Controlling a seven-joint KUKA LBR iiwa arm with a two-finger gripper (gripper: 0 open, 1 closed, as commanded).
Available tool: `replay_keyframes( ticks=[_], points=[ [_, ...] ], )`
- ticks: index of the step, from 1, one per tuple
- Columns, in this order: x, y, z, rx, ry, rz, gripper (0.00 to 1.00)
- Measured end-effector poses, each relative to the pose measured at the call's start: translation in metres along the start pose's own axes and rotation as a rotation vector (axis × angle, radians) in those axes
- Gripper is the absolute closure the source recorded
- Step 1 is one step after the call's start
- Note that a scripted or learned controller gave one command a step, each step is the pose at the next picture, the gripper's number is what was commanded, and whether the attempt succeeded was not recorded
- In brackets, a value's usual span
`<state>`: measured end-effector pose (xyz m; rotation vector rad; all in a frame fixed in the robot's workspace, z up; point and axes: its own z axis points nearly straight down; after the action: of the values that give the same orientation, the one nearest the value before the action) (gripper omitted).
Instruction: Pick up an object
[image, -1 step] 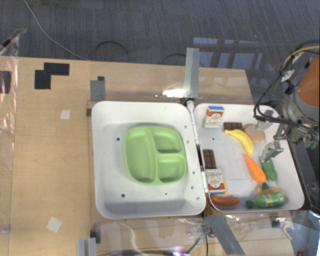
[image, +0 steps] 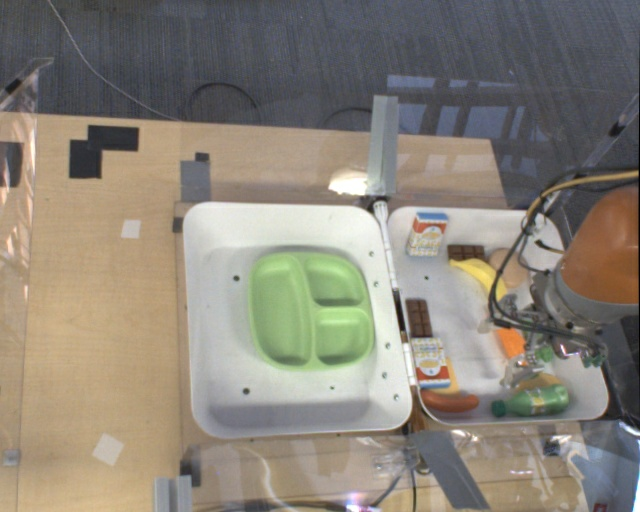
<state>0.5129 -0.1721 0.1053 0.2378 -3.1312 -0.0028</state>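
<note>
Hanging over the right white shallow bin (image: 470, 300), the metal two-finger gripper (image: 528, 362) was above a green plastic bottle (image: 532, 402); its grip I cannot tell.

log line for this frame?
arm: over right bin | gripper: by carrot, grasp unclear | left bin: green tray
</note>
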Motion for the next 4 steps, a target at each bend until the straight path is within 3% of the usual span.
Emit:
replay_keyframes(
  ticks=[1, 2, 3, 4],
  points=[
    [-0.007, 0.001, -0.016, 0.007, -0.017, -0.011, 1.0],
    [-0.092, -0.005, -0.164, 0.011, -0.025, -0.038, 1.0],
    [-0.12, -0.052, -0.2, 0.008, -0.016, -0.149, 1.0],
    [-0.161, 0.006, -0.145, 0.0, -0.009, -0.114, 1.0]
  ],
)
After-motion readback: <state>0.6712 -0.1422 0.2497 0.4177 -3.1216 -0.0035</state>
